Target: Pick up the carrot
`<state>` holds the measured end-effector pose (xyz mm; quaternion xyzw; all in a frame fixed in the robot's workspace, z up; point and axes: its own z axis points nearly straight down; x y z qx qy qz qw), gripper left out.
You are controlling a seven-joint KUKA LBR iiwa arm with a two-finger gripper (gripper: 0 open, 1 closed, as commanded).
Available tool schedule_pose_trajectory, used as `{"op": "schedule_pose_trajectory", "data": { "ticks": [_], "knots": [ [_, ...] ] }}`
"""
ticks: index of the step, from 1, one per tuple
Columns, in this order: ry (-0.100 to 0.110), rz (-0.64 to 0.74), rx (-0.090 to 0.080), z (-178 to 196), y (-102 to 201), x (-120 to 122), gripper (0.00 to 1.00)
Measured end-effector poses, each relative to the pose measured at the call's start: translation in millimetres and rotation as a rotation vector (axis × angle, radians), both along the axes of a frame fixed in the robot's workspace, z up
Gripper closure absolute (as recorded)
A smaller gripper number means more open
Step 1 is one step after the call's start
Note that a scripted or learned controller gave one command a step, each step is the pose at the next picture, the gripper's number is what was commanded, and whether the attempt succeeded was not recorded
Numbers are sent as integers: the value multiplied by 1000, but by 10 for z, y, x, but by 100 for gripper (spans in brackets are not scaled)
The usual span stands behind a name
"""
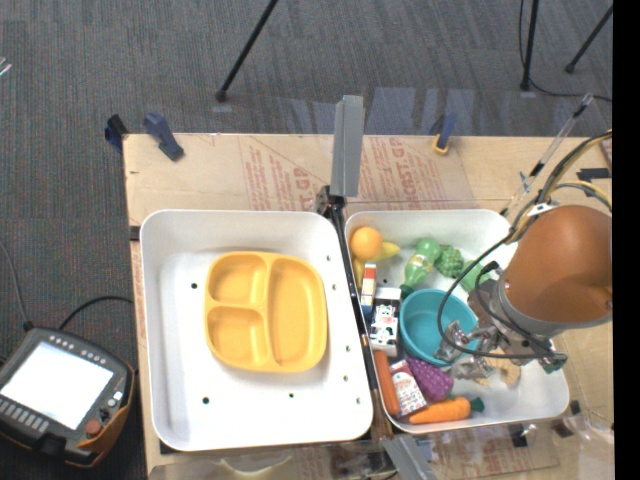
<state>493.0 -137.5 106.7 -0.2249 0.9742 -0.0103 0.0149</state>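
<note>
1. The carrot is lying flat near the front edge of the right bin, its green top pointing right, just beside a purple toy and a small carton.
2. The hand is hanging low over the right bin beside a teal bowl, apart from the carrot; I cannot tell how far it is open, nor whether it is gripping anything.
3. A yellow divided plate is sitting in the left bin.
</note>
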Motion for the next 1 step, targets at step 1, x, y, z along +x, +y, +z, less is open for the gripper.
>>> {"op": "schedule_pose_trajectory", "data": {
  "ticks": [1],
  "knots": [
    [23,-212,16,1398,-275,7,100]
  ]
}}
